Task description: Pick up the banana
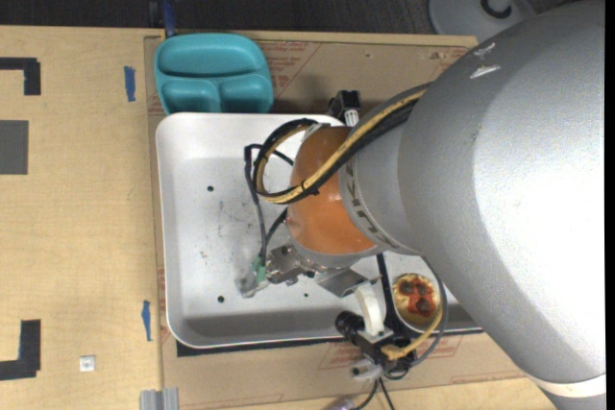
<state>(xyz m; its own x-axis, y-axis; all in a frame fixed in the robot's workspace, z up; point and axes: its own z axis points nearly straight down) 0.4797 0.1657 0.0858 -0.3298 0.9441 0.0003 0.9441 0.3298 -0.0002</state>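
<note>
My gripper (261, 275) reaches down into the white bin (192, 206) and sits low over its floor, near the front middle. A small green piece shows at its tip. The orange band (322, 206) and the big grey arm body (500, 197) rise above it and hide the bin's right half and whatever lies there. The bare bin floor to the left of the gripper shows only a few dark specks and scuffs.
A teal divided tray (213, 72) stands just behind the bin's back edge. A small round dish with red-orange contents (415, 295) sits by the bin's front right corner, next to black and yellow cables (384, 346). Brown cardboard (77, 206) covers the bench on the left.
</note>
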